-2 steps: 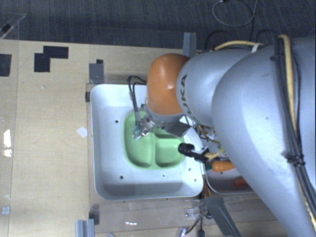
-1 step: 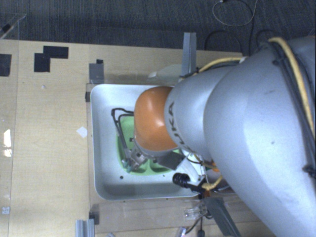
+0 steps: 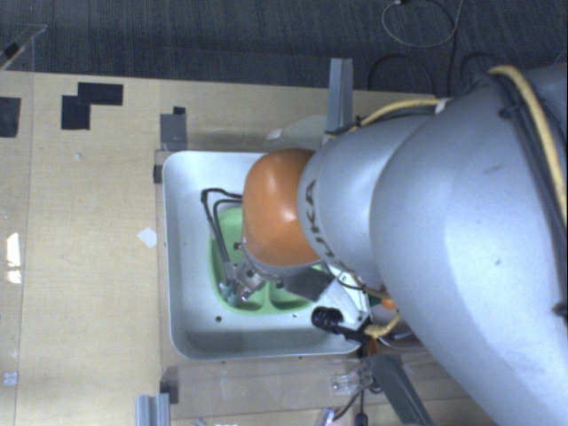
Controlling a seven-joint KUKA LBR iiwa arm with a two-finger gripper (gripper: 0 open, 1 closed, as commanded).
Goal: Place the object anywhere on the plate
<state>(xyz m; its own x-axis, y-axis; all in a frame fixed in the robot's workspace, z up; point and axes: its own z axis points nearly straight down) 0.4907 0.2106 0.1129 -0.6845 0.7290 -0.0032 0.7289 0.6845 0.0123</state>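
Gripper (image 3: 238,288) low over green plate (image 3: 224,238); finger state indeterminable. Object obscured, handling unjudgeable; grasp at its centre.

Wooden bench (image 3: 89,238) bears white bin (image 3: 182,264); black tape patches (image 3: 89,105) top left.

A shallow white bin (image 3: 182,264) sits on the wooden bench (image 3: 80,256). Inside it lies a green compartmented plate (image 3: 222,238), largely beneath the grey arm (image 3: 426,238) reaching from the right.
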